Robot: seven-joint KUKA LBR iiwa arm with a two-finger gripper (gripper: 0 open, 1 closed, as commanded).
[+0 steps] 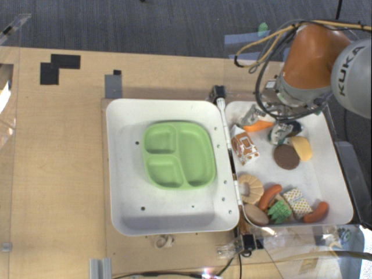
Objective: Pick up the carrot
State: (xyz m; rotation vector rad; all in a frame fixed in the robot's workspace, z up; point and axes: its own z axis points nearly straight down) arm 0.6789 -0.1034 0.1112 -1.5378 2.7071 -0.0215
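On the wooden bench (58,167), a slim orange toy carrot (260,126) lay toward eleven o'clock in the right shallow white bin (332,156). It sat just at nine o'clock of the grey gripper (278,130). Whether the gripper was apart or together could not be told.

Left bin (125,179) is showing white, and the plate (177,154) in it is reading light green. In the white right bin (325,173): carrot (260,126) at 11 o'clock is showing orange, packet (244,147) at 10 is carrying a brown-and-white print, centre disc (286,156) is reading dark brown, and sausages at 7 (269,195) and 5 (315,212) are showing red-orange.
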